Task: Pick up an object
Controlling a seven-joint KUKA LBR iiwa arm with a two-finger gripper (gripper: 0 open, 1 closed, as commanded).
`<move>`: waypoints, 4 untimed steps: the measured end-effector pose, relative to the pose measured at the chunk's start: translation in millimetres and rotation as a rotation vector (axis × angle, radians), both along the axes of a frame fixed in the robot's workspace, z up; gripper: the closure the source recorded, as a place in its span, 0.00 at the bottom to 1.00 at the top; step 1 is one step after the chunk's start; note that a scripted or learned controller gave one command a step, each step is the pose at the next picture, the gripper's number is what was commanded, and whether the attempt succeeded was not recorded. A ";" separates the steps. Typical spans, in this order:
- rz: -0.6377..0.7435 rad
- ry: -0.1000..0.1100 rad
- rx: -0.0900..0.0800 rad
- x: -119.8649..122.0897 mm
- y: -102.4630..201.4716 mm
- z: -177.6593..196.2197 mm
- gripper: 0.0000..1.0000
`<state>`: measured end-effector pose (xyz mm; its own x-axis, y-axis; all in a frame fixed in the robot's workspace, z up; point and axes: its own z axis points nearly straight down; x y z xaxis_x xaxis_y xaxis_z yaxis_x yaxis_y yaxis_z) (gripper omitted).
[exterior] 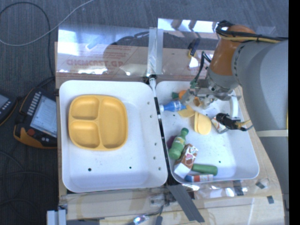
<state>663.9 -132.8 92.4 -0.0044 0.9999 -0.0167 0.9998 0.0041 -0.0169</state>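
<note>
claw (201,97) is low over the far part of the right bin (243,165), at the end of the grey arm (225,55) which comes in from the right side with its orange band above the wrist. if the claw is released or clenched, this cannot be told from above, because the wrist covers it.

just beside the claw, on its left, lies a small orange and green thing (178,95), and a little nearer to the front a blue and white bottle (172,107) lies on its side against the wall between the two bins. just in front of the claw there is a flat yellow piece (187,112) and next to it a yellow oval piece (202,124).

more to the front of the same bin lies a green bottle (178,145), tilted, and it touches a red and white packet (189,156). close to the front wall lie a green marker (205,169) and a small tube (200,177), almost parallel to one another.

left bin (93,172) carries a yellow divided plate (98,122), well apart from the claw. behind both bins stands a clear plastic wall (108,55). on the floor at the left of the bench lies a teach pendant (35,118).
</note>
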 end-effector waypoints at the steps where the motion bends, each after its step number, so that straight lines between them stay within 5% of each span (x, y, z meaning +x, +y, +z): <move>1: 0.099 -0.031 0.012 -43.8 -43.4 0.5 0.00; 2: 0.039 -0.011 0.015 4.2 -4.6 -2.9 0.00; 3: 0.072 -0.012 0.006 3.6 23.4 -1.2 0.00; 4: 0.074 -0.003 0.012 2.3 26.1 7.0 1.00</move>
<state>666.2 -106.6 99.4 -0.0778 0.9970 -0.0053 0.9969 0.0778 -0.0130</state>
